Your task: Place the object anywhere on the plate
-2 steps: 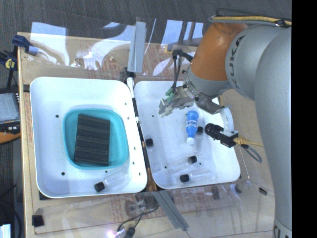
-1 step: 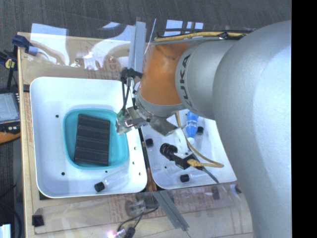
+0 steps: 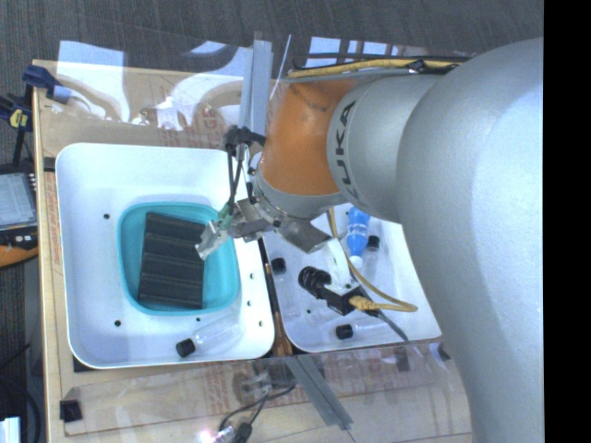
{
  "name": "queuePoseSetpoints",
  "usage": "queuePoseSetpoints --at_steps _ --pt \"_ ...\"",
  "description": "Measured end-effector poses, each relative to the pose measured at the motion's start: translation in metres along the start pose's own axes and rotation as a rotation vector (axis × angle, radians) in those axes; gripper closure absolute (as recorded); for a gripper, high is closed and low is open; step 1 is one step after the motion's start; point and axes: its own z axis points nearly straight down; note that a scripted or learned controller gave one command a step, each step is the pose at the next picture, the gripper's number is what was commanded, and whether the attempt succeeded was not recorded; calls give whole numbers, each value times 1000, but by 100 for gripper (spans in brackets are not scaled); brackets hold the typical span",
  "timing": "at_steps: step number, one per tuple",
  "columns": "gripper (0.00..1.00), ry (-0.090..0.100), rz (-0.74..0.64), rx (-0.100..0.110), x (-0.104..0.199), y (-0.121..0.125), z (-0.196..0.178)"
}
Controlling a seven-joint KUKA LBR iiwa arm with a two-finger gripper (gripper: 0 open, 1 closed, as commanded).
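A teal plate (image 3: 224, 282) lies in the left white bin (image 3: 83, 247). On the plate a black ribbed block (image 3: 174, 258) lies flat, taking up most of its middle. My gripper (image 3: 212, 239) hangs over the plate's right part, right at the block's upper right edge. The view is too coarse to tell whether it touches the block. The grey arm with its orange band (image 3: 300, 150) reaches in from the right and hides much of the right bin.
A clear bottle with a black cap (image 3: 201, 341) lies in the left bin's front, just below the plate. In the right bin (image 3: 388, 335) are a blue-capped bottle (image 3: 356, 229) and small black pieces (image 3: 343, 331). Clutter lines the bench's back edge.
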Motion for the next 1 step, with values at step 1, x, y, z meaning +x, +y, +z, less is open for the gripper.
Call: queuePoseSetpoints --at_steps 1 --pt "0 0 -3 -3 -53 0 -1"
